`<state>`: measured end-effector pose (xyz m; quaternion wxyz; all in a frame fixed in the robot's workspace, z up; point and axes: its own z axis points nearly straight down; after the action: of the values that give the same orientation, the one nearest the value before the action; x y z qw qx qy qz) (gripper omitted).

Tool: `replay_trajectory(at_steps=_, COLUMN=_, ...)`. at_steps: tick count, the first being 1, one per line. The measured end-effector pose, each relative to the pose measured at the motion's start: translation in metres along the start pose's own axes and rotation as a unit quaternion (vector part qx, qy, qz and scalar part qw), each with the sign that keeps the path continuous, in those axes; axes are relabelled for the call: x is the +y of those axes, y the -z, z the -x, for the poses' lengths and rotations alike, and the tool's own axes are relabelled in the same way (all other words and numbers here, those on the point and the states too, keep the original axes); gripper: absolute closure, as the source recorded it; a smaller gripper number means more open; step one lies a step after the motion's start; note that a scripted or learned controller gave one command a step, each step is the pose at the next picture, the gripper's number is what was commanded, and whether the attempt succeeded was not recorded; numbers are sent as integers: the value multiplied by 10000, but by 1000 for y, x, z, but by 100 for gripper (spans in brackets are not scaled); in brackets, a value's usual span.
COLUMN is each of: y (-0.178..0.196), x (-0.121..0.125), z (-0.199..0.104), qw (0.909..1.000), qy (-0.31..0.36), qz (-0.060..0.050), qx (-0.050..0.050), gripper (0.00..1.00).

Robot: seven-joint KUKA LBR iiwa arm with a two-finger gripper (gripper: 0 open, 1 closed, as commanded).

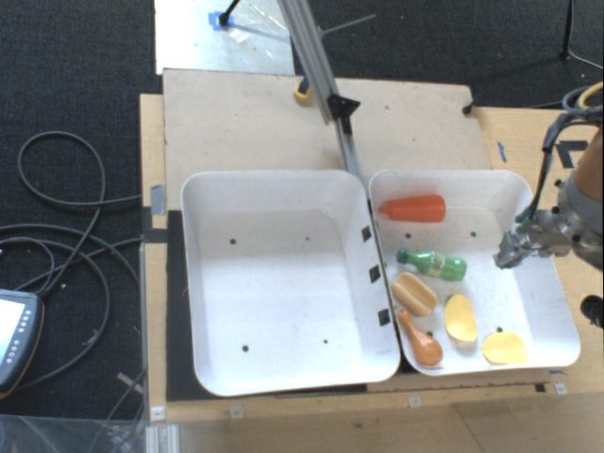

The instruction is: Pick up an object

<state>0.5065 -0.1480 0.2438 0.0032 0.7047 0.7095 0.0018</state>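
The right bin (pixel 543 295) holds several items. A red-orange carrot-like piece (pixel 412 209) lies near its back wall. A green bottle (pixel 433 264) rests in the middle. Below it sit a tan bun (pixel 414 293), an orange drumstick-shaped piece (pixel 420 341), a yellow oval chip (pixel 461 318) and a yellow wedge (pixel 505 348). My gripper (pixel 511 253) hangs over the bin's right side, a little right of the green bottle and apart from every item. Nothing shows between its tips.
The left bin (pixel 203 253) stands beside the right one, with black clips (pixel 375 274) along the shared wall. A metal pole (pixel 311 45) slants over the bench's back. Cables and a pendant (pixel 14 333) lie on the floor at left.
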Motion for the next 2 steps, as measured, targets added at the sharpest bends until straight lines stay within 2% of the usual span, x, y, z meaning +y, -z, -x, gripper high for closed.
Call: replay_trajectory(at_steps=2, y=-10, x=-9, z=-95, qw=10000, qy=21, qz=-27, qx=21, gripper=100)
